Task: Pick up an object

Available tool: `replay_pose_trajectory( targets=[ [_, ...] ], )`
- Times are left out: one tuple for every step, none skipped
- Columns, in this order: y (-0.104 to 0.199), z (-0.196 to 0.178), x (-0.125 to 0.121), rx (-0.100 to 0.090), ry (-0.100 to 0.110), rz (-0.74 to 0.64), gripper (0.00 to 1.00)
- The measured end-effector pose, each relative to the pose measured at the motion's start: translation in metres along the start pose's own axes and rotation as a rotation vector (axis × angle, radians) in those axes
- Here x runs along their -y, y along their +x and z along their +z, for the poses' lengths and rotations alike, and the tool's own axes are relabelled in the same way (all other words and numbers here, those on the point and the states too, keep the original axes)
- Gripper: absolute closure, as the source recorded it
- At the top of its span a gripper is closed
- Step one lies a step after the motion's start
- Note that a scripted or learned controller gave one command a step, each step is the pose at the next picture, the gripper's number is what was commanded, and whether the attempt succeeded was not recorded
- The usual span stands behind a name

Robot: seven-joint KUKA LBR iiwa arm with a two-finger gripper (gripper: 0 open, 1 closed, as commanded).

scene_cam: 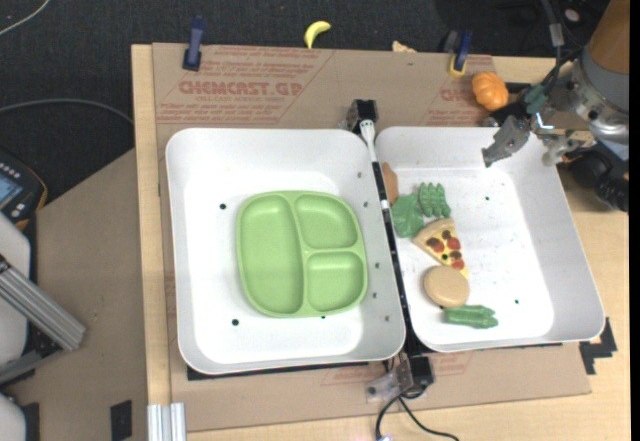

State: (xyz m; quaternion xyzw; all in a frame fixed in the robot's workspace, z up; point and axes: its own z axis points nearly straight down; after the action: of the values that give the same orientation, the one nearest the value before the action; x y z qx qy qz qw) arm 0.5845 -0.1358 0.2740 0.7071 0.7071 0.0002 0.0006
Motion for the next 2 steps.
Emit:
replay_pose_trajectory(
  targets=[
    [0.017, 0.114, 0.031, -0.004, 0.014, 0.0, 0.0],
    [0.045, 0.193, 0.056, -0.004, 0.011, 0.0, 0.0]
  ],
)
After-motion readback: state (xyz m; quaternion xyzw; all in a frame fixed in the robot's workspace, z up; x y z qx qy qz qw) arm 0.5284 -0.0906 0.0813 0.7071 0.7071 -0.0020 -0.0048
